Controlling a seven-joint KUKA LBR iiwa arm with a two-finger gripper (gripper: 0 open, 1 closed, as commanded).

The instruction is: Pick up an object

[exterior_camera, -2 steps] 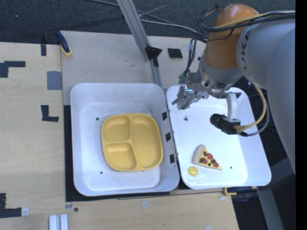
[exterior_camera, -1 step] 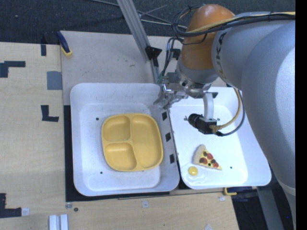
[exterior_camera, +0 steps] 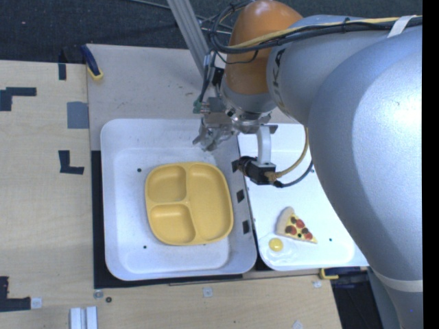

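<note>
Here the gripper [exterior_camera: 209, 137] is hanging over the far edge of the left bin [exterior_camera: 116, 149], just beyond the far rim of the yellow plate [exterior_camera: 187, 203]. Its fingers are showing as a small grey cluster, too blurred and too tangled with the wrist hardware for me to say how far apart they are standing; I cannot tell, and nothing is visibly sitting between them.

The plate is lying flat in the middle of the left bin, well apart from the bin's walls on the near and left sides. It is looking like a stiff moulded plastic dish, light and probably slick, so a pinch across its flat compartments is unlikely to work. The raised outer rim, or one of the dividing ridges, is probably the best place to take hold, with one finger inside and one outside.

In looks, it is a rounded rectangle in a plain mustard yellow, split by ridges into three compartments, with a smooth lip running all round.

In the right bin [exterior_camera: 329, 211], near its near edge, a toy pizza slice [exterior_camera: 295, 226] is lying beside a small fried egg [exterior_camera: 276, 245].
</note>
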